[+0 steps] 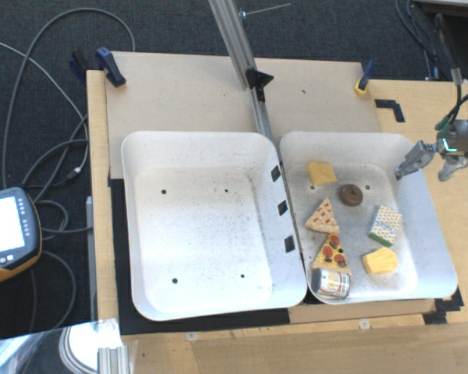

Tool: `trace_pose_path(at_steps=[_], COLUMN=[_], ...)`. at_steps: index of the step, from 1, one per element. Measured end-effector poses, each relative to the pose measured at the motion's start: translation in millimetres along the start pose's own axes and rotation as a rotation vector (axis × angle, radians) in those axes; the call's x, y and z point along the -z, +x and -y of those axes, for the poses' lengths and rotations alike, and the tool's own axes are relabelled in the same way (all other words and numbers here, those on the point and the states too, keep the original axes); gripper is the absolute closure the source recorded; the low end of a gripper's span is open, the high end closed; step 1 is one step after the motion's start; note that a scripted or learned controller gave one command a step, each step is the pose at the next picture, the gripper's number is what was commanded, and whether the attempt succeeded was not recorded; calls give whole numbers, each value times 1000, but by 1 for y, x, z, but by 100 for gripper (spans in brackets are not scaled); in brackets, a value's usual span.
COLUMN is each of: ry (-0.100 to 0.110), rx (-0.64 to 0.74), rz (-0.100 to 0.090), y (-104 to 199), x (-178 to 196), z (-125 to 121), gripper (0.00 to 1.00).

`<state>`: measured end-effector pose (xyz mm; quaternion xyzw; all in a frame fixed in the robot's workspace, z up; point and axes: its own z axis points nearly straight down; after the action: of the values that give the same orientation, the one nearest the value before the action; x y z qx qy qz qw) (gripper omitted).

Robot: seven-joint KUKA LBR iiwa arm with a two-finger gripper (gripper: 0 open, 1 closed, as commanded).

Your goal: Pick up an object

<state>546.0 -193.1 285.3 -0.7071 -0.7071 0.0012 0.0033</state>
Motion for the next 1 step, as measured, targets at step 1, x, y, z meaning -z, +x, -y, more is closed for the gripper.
trace_pose_path(at_steps=[1], ry=[-5], rx=[1], rz=[1], y=[0], x=[2], z=[-1], gripper=[0])
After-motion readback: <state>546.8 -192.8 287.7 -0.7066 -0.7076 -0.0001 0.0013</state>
